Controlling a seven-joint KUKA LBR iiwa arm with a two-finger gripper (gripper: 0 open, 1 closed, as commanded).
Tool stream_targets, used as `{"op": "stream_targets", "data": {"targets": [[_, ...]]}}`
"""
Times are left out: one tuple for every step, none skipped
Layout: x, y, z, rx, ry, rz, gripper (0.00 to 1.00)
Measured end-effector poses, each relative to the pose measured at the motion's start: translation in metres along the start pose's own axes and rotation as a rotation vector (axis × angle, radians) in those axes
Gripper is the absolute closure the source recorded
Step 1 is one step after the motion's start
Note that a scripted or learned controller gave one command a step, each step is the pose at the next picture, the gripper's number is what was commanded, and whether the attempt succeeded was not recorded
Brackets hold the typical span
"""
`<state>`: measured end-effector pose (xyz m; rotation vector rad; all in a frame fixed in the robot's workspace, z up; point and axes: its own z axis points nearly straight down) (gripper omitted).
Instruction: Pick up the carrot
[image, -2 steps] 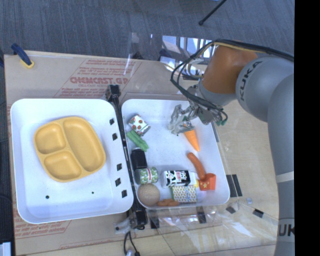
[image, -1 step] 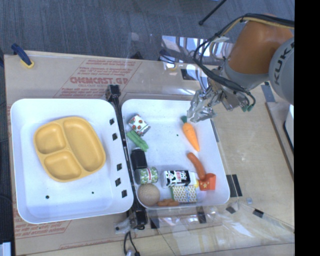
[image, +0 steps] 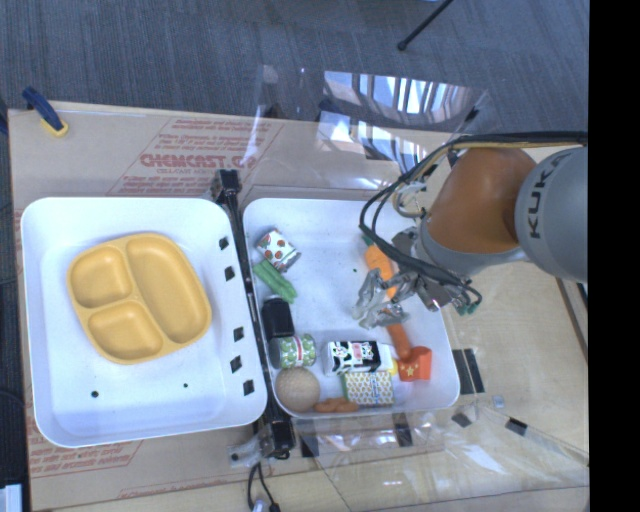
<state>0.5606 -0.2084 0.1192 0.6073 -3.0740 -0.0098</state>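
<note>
The carrot (image: 377, 262) is a long orange piece lying at a slant in the right bin (image: 320, 215). Its upper end shows near the bin's right side and its lower end (image: 400, 338) runs toward a red box. My gripper (image: 376, 301) is down over the carrot's middle and hides that stretch. The carrot appears to rest on the bin floor. The grey arm with its orange band (image: 480, 200) reaches in from the right, above the bin's right wall.
The right bin also holds a spotted can (image: 277, 248), a green vegetable (image: 275, 281), a black item (image: 277, 318), a green can (image: 297, 350), a cow-pattern carton (image: 355, 355), a red box (image: 415, 365), a beige ball (image: 297, 387) and a small orange item (image: 337, 405). A yellow divided plate (image: 138, 295) lies in the left bin.
</note>
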Motion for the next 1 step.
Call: {"op": "stream_targets", "data": {"targets": [[-0.0150, 0.0416, -0.0750, 0.010, -0.014, 0.234, 1.00]]}}
